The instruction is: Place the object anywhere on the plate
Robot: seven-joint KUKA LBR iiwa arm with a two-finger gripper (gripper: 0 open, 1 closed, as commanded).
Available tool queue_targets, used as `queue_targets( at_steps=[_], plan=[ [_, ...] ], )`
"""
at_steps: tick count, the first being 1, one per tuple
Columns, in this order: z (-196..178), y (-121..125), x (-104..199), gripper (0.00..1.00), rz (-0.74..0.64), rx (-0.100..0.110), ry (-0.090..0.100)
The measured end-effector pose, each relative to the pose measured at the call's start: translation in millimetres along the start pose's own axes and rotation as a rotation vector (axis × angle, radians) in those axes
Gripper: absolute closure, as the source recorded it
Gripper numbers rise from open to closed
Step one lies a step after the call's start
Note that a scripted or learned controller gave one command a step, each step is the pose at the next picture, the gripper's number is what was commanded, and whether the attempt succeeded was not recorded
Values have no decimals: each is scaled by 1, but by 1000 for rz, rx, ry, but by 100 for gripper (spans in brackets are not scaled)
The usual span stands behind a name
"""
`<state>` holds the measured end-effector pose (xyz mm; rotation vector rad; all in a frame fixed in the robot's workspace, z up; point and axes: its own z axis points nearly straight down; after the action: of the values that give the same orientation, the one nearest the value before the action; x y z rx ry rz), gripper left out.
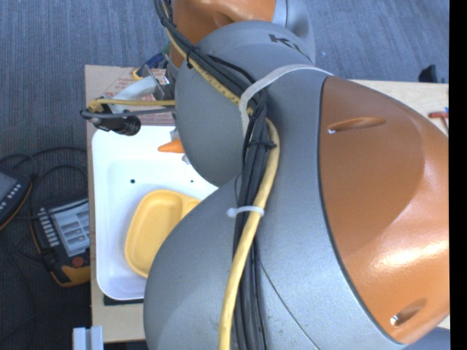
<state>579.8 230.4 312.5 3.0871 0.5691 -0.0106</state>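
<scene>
Orange object (pixel 171 146): lying in the white bin (pixel 109 195) at its far end, only a small tip peeking out from under the grey arm (pixel 292 195). Well apart from the yellow plate (pixel 152 228), not on it. Plate resting nearer the bin's front, its right part hidden by the arm. Cannot tell whether jaws released or clenched, nor where the object lies relative to them.

Grey-and-orange arm (pixel 306 195) huge in the foreground, cables along its side.
</scene>
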Motion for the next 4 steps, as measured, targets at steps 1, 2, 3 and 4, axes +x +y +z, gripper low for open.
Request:
queue_targets(
  at_steps=[1,2,3,4],
  plan=[
    [-8,0,-1,100,-2,-1,-5],
    [-16,0,-1,100,-4,-2,-9],
    [-23,0,-2,100,-6,-3,-15],
    [-30,1,-2,100,-8,-3,-20]
  ],
)
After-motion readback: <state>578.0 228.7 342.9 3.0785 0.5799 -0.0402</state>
